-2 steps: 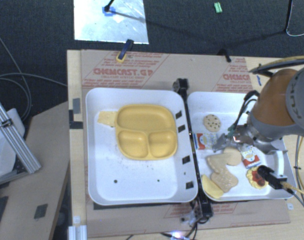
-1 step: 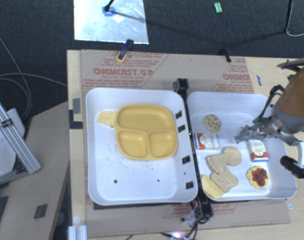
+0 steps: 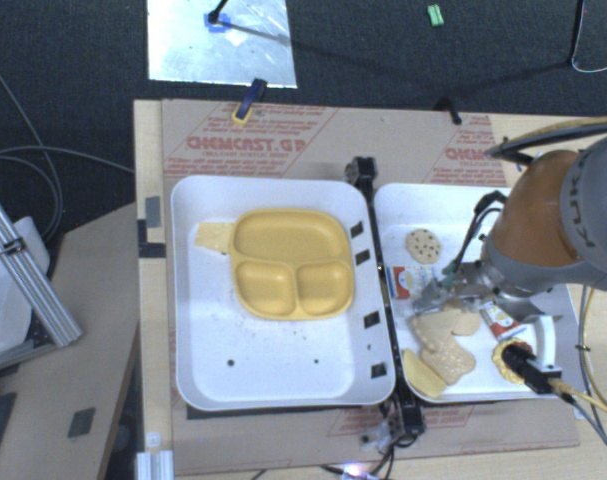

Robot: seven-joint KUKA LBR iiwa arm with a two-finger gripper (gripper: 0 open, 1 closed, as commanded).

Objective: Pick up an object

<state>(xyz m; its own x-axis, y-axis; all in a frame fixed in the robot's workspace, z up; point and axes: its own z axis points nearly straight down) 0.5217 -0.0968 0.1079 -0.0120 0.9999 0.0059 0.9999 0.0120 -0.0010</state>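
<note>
The right bin [image 3: 453,200] holds a round speckled cookie [image 3: 422,245], a red and white packet [image 3: 403,283], pale tan bread-like pieces [image 3: 449,346] and a yellow wedge [image 3: 419,373] at its front. My gripper [image 3: 438,290] hangs low over the bin's left half. It is just right of the packet, above the tan pieces and below the cookie. The grey arm with its orange band [image 3: 531,223] covers the bin's right side. Nothing can be seen held by the gripper.
The left bin [image 3: 198,358] bears a yellow divided tray [image 3: 290,263] with a pale yellow flat piece [image 3: 213,236] at its left. Another small red and white thing [image 3: 497,319] lies under the wrist. A black divider with clips [image 3: 375,268] separates the bins.
</note>
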